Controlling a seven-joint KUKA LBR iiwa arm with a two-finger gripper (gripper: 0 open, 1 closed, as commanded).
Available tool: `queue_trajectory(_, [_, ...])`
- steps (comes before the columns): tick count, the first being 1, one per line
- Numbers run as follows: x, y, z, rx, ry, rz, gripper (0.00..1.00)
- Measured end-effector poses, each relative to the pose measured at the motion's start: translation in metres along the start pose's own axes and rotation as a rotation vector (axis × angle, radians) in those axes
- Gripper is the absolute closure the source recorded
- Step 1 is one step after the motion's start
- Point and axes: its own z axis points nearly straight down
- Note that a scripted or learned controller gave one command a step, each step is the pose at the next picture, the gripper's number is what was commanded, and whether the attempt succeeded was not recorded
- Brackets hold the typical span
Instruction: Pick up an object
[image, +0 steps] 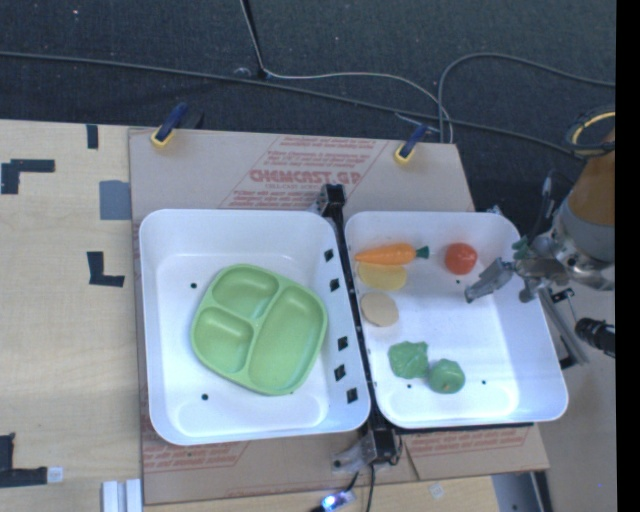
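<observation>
R bin (520, 395) ctr free | toys along left/top | tray (260, 328) fills L bin (165, 300)

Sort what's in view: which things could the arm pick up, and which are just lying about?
For the job:
pincer at the right bin's far right rim
carrot
tomato
yellow piece
beige disc
two green pieces

Lying about:
green divided plate in the left bin
clamps
cardboard sheet
cables

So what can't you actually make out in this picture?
- The claw: blurred, so whether it is open or shut cannot be told.
- The yellow piece: partly covered by the carrot, its shape unclear.
- The arm: cut off at the right side.
</observation>
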Motion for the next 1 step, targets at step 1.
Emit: queue_trajectory(1, [0.0002, 0.0032, -0.0074, -0.013, -0.003, -0.004, 0.00])
